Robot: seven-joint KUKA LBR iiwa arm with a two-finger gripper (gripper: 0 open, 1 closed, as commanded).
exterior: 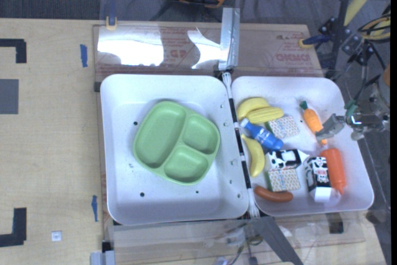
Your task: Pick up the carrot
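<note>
So we're at the approach step here, nothing's been grabbed yet as far as we can tell. The carrot (pixel 311 118) is lying in the right bin (pixel 353 195), toward its far right part, green top pointing away from us, with bare white floor around it. Just right of it and a touch nearer sits the gripper (pixel 330 127), close beside the carrot's near end but not around it. Whether it's spread or pressed together, we honestly cannot tell, it's too small and blurry.

Heads up: there's a fatter orange bottle (pixel 335 170) nearer to us on the right, easy to confuse with the target. The left bin (pixel 118 195) just has a green plate (pixel 177 142).

Next move, we reckon: shift a bit left and farther so it straddles the carrot's middle, drop, then close.
</note>
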